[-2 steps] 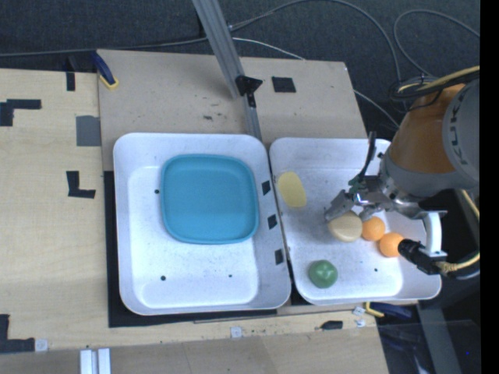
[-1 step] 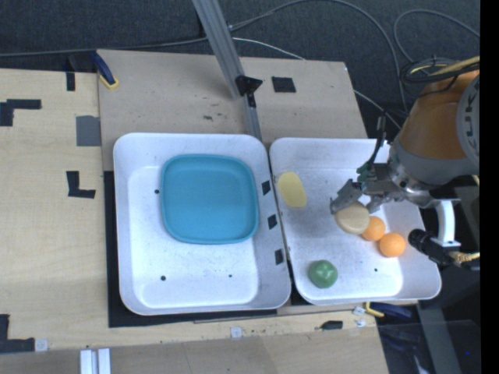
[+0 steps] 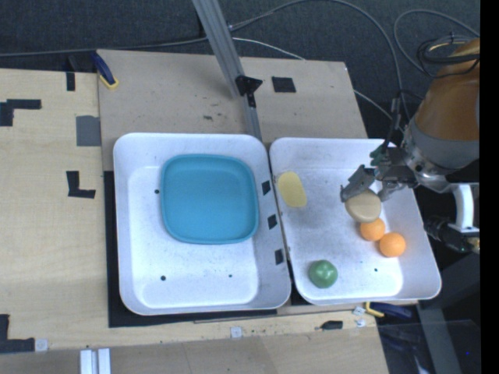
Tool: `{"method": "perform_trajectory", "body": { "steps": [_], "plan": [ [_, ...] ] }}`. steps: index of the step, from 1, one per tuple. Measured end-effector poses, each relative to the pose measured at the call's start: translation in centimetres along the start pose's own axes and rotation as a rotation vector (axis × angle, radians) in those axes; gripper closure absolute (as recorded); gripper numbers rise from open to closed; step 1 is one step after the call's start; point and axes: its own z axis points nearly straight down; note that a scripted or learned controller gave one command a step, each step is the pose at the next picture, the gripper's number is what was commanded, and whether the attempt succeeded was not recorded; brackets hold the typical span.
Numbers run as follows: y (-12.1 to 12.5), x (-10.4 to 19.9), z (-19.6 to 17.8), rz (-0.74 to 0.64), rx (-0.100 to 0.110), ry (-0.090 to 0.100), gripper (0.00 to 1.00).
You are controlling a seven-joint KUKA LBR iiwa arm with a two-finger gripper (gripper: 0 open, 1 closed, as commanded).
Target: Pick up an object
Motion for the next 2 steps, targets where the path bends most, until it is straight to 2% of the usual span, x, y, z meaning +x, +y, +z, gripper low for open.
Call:
{"method": "perform_trajectory", "body": {
  "steps": [2],
  "plan": [
    [0.9, 10.4, 3.0, -0.004, 0.006, 0.001, 1.00]
  ]
}}
